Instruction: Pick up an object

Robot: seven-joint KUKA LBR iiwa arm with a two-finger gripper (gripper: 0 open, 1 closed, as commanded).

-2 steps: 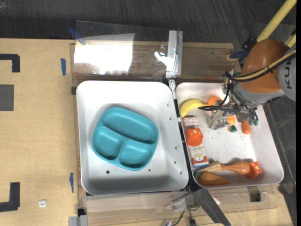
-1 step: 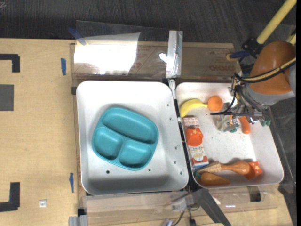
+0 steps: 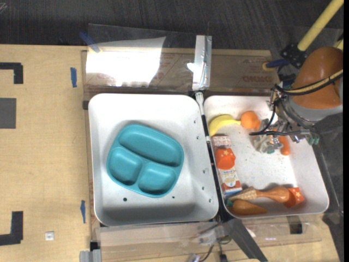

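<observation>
My gripper (image 3: 268, 142) hangs low over the upper right part of the right bin (image 3: 305, 171), with the arm's orange band (image 3: 322, 75) above it. A small orange-red object (image 3: 284, 146) lies right beside the gripper's tip; I cannot tell whether they touch. An orange ball-shaped fruit (image 3: 250, 120) and a yellow banana (image 3: 221, 124) lie just to the gripper's left. A flat printed carton (image 3: 227, 171) with a red tomato-like piece (image 3: 224, 158) on it runs along the bin's left wall. A brown bottle-shaped item (image 3: 262, 196) with an orange end (image 3: 296, 196) lies along the front.
The left bin (image 3: 103, 195) holds a teal divided plate (image 3: 145, 159). A clear sheet (image 3: 125, 64) and a metal strip (image 3: 202, 61) lie behind the bins. A yellow rod (image 3: 324, 18) and cables run by the arm at top right.
</observation>
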